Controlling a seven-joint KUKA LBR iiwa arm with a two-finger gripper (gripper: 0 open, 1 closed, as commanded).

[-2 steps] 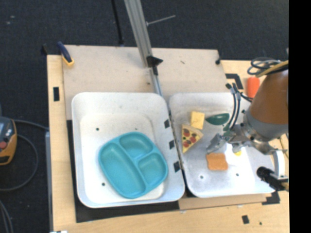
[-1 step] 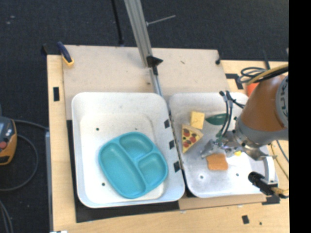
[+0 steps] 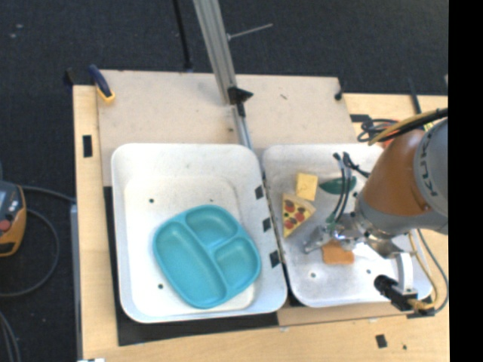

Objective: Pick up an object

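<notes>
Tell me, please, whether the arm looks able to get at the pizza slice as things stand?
Probably yes: the pizza slice lies uncovered in the right bin, beside the pincer, with nothing between them.

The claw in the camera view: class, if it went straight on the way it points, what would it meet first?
Probably the pizza slice, lying just beyond the claw in the right bin; depth is unclear.

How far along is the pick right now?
Done: the arm has reached into the right bin, gripper low among the toys. In hand: it sits beside the pizza slice and orange piece; I cannot see anything between its fingers. Left: grasp and lift. The yellow block and blue tray lie untouched.
</notes>
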